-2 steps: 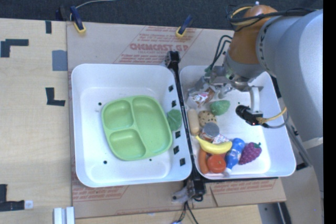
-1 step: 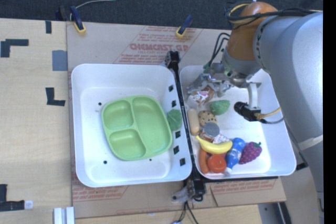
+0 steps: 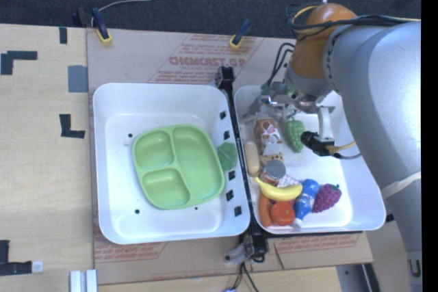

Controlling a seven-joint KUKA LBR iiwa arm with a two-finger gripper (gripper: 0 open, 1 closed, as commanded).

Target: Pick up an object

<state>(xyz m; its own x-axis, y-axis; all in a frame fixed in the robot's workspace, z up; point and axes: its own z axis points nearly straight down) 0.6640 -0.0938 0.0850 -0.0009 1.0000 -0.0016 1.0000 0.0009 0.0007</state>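
Gripper: lowered into the right bin, upper centre-right of the frame.
Fingers: state can't be told.
Objects: banana, grapes, green veg piled in right bin.
Left bin: green tray is held.

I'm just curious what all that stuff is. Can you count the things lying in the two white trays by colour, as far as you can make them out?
Green: 3 (divided plate, small piece beside it, leafy vegetable)
Yellow: 1 (banana)
Purple: 1 (grapes)
Blue: 1 (blue item)
Red/orange: 1 (tomato-like item)
Mixed colours: 2 (packet, can)
Total: 9; others may be hidden.
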